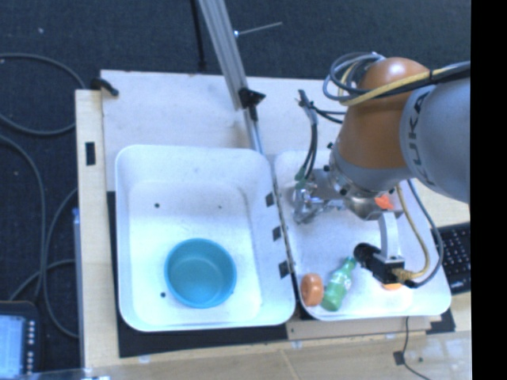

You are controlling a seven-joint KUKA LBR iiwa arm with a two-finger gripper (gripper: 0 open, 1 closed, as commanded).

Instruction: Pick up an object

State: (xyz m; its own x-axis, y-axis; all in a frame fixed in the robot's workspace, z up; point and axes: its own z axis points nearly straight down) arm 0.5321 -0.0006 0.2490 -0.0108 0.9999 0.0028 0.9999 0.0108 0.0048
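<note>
Two small things, a green bottle (339, 283) touching an orange ball (311, 288); jaw state unclear.

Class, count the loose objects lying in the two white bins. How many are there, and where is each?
3: a blue bowl in the left bin; an orange ball and a green bottle side by side in the right bin. The arm may hide more.

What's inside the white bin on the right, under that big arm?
In the right bin, near its front edge, lie an orange ball and a green bottle, side by side. The arm covers much of the bin's back part, so anything there is hidden.
</note>
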